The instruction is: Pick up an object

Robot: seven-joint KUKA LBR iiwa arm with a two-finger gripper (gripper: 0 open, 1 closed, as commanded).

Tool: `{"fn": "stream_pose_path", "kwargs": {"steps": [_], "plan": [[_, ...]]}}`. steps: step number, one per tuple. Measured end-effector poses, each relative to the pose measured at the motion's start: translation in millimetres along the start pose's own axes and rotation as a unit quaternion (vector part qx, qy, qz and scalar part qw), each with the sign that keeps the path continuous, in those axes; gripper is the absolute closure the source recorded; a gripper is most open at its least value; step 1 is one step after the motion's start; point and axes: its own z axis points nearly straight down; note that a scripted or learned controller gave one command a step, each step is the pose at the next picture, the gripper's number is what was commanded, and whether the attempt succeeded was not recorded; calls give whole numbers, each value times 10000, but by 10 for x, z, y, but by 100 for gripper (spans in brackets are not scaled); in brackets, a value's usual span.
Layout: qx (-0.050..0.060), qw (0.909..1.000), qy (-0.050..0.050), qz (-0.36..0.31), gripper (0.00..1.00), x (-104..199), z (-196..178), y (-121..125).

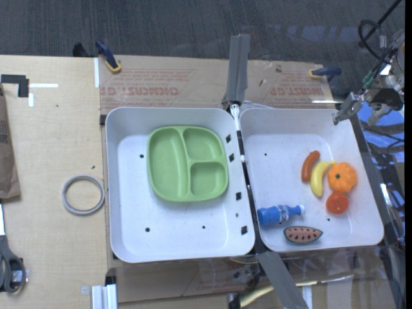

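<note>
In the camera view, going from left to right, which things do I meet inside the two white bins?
Green divided plate → blue bottle → watermelon slice → sausage → banana → red tomato → orange pumpkin.

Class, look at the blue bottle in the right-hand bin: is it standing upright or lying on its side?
Lying on its side. The blue bottle stretches flat across the floor of the right bin, its white cap pointing right, just above the watermelon slice.
</note>
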Motion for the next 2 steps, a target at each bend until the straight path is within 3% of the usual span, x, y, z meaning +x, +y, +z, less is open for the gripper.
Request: {"fn": "stream_pose_path", "kwargs": {"steps": [1,2], "plan": [[-5,9998,1,-213,0,115,1397,-119],[-6,9946,1,-1035,0,388,1836,57]]}}
